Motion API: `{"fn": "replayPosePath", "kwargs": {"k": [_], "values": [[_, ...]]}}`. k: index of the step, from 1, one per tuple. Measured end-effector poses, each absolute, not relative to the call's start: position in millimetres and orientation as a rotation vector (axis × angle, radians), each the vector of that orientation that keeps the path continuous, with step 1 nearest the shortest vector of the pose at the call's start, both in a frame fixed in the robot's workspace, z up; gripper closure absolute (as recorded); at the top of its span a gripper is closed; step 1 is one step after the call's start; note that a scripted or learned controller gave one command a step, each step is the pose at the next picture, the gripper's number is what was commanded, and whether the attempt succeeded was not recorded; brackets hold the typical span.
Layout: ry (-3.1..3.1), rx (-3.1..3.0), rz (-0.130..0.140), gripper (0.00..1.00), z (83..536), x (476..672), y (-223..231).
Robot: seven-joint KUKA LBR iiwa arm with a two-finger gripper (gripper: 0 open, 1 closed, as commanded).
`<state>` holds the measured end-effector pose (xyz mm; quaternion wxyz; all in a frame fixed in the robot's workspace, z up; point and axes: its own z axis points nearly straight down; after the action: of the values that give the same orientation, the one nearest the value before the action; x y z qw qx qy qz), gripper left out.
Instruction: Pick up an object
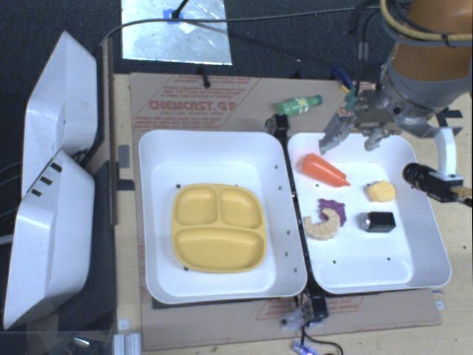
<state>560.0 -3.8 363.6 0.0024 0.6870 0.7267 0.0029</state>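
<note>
Nearest me, a yellow plate (219,226) fills the left bin (155,198). Over the right bin (425,261), the gripper (353,134) hangs with fingers spread, holding nothing; an orange carrot (323,169) lies just below them, cheese (381,191) and a black block (379,222) farther off.

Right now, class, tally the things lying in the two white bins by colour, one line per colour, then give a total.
Yellow: 2, the plate and the yellow block
Orange: 1, the carrot
Black: 1, the black block
Purple and tan: 1, the curved piece
Total: 5
</note>
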Motion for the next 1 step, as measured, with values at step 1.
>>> {"fn": "replayPosePath", "kwargs": {"k": [1], "values": [[2.283, 2.156, 0.003, 1.0, 370.8, 559.8, -3.6]]}}
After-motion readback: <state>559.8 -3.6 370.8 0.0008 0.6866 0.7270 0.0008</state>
